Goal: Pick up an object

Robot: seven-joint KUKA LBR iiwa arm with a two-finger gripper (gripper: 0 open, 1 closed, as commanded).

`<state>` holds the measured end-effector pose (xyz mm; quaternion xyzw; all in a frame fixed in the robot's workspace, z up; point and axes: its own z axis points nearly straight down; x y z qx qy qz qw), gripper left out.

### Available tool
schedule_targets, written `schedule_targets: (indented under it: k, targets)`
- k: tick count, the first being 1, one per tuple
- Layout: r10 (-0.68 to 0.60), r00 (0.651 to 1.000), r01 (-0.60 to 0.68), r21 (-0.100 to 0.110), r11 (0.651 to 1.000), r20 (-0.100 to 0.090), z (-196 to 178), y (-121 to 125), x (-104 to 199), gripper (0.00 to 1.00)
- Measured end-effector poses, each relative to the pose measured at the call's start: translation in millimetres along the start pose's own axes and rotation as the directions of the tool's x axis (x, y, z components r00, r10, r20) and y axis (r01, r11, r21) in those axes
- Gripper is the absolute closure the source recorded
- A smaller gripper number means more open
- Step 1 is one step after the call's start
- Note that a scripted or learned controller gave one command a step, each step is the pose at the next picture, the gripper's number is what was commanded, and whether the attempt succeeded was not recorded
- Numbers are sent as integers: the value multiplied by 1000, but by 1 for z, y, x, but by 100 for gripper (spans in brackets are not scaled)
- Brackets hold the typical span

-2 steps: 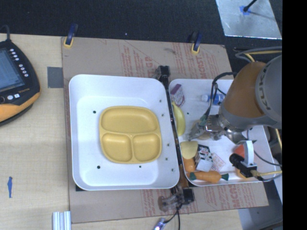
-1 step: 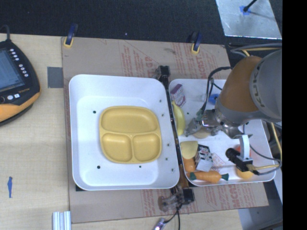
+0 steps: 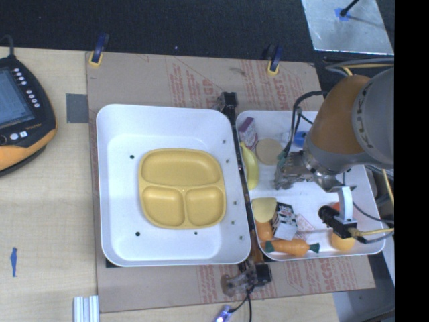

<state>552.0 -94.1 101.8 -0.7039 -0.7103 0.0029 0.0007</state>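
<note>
Roughly, big to small: left shallow white plastic bin [image 3: 120, 240] holds a yellow three-compartment plastic tray [image 3: 182, 186]. Right white bin [image 3: 365, 250] w/ clutter: yellow banana-like piece [image 3: 251, 166], orange carrot-shaped toy [image 3: 292, 247]. Grey arm w/ orange band [image 3: 338, 123] hangs over right bin; gripper [image 3: 289, 175] low near banana piece. Claw open or closed: can't tell, wrist hides it. Best approach imo: go straight down on one isolated item, clear of bin wall. Small items blurry, hard to ID.

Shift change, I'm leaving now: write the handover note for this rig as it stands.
Gripper: low in the right bin, fingers' state cannot be told; nothing visibly held.
Things: right bin holds the toy carrot, a banana by its left wall and other small items. Left bin holds the yellow divided tray.
Done: no pick confirmed.
Left: grasp and lift one object.
</note>
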Motion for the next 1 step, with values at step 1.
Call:
schedule_targets:
  k: [1]
  targets:
    - [-2, 1000, 2, 0, 1000, 1, 0, 0, 0, 0]
